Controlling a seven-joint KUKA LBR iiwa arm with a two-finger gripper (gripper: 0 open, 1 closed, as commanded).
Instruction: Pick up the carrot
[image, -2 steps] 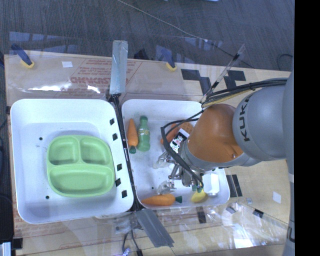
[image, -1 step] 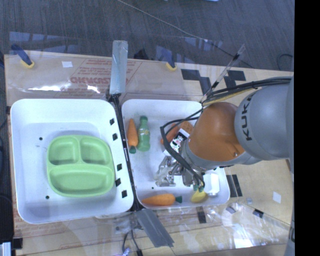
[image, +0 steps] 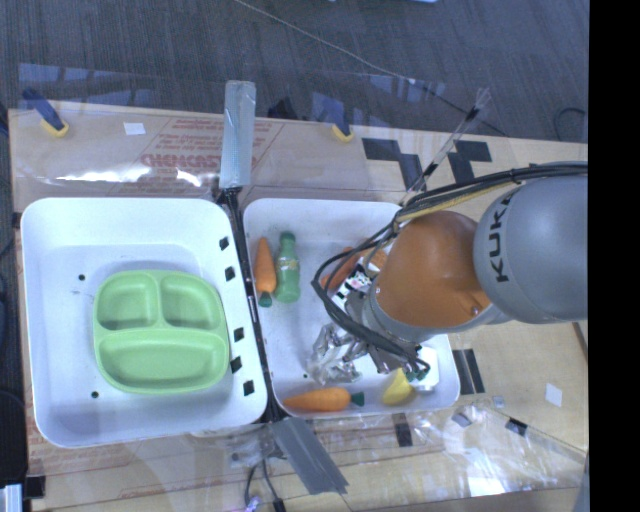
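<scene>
Two carrots lie in the right bin. One carrot lies lengthwise along the bin's left wall. The other carrot lies crosswise by the front wall, its green stub pointing right. My gripper hangs low in the bin just behind this front carrot, its metal tip a little above and apart from it. Nothing shows held in the gripper. The orange wrist band and grey arm cover the right half of the bin.
A green bottle lies beside the left carrot. A yellow piece sits at the front right. An orange-red object peeks out from under the cables. The left bin holds a green divided plate.
</scene>
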